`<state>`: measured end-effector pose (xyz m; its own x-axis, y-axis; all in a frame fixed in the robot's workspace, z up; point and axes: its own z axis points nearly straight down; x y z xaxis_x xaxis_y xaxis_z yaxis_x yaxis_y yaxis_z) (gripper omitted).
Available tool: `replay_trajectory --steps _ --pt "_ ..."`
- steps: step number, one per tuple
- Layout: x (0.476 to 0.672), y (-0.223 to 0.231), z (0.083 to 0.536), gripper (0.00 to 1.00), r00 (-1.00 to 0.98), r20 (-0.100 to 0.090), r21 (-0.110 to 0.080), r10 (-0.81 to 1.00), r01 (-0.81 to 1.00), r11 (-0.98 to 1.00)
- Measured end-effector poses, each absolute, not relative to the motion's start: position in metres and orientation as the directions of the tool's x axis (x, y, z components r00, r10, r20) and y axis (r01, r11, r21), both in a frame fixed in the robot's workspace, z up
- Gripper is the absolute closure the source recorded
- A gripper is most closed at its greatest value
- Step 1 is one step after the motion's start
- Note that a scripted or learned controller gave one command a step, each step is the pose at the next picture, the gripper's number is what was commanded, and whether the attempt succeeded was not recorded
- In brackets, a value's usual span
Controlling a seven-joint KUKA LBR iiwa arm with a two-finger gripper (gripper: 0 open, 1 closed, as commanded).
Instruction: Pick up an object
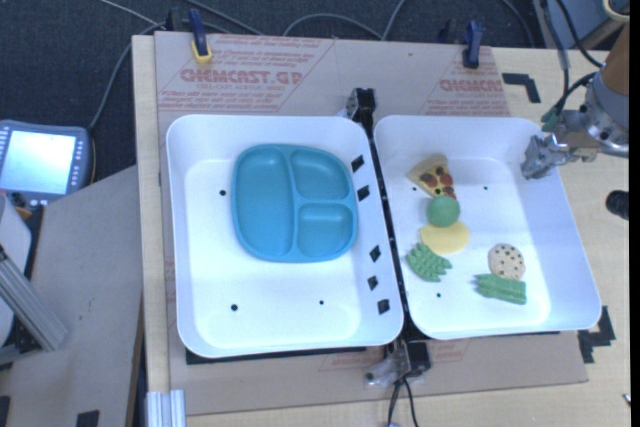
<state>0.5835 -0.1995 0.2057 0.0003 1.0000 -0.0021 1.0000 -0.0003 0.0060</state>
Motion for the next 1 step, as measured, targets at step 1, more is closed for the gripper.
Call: replay_trajectory --steps 1 --pt "0.5852 -0.1998 0.2607 1.0 -0.002 -0.003 0.008 1.0 1.0 0.002"
